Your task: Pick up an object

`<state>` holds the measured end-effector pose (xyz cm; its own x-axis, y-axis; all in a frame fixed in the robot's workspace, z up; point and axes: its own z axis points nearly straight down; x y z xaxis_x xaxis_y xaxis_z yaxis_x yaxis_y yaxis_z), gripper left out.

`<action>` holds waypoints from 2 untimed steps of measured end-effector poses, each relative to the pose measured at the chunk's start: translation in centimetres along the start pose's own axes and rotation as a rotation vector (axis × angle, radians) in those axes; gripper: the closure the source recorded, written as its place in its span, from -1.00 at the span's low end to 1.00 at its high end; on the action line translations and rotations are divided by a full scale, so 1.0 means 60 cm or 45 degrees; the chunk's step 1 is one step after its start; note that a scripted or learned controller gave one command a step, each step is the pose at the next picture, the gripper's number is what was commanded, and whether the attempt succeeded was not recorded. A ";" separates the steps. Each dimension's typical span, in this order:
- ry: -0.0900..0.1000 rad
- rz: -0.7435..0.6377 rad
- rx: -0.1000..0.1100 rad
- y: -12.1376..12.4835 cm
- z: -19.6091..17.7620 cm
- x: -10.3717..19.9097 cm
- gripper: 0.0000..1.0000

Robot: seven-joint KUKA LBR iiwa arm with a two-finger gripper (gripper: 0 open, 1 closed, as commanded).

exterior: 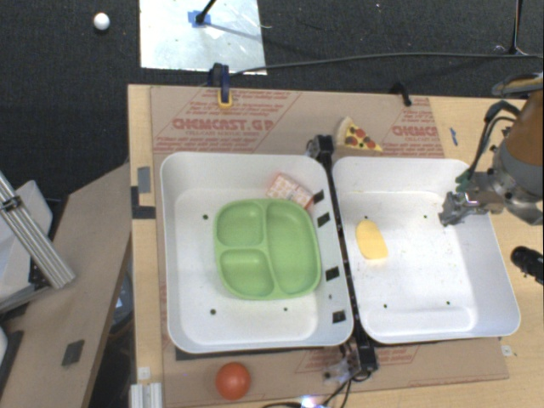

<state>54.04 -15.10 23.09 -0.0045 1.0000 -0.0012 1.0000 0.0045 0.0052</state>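
A small yellow object (371,240) lies on the floor of the right bin (442,321), near its left wall. A green divided plate (266,249) fills the middle of the left bin (191,313), and a pink-and-white packet (291,189) rests at the plate's far edge. My gripper (453,208) hangs over the right part of the right bin, some way right of the yellow object and a little farther back. Nothing shows between its tips.
A pizza-slice toy (358,136) lies on the board just behind the bins. A red ball (232,381) sits in front of the left bin. A metal sheet (201,22) and a small white ball (102,21) lie far back left.
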 end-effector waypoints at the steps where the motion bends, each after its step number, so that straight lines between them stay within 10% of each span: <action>1: -0.001 0.000 -0.001 -0.010 -0.079 -0.006 1.00; 2: 0.002 -0.005 0.005 -0.016 -0.074 0.090 1.00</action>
<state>53.02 -9.71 27.51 -0.0088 1.0000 0.0007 1.0000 0.0088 0.0015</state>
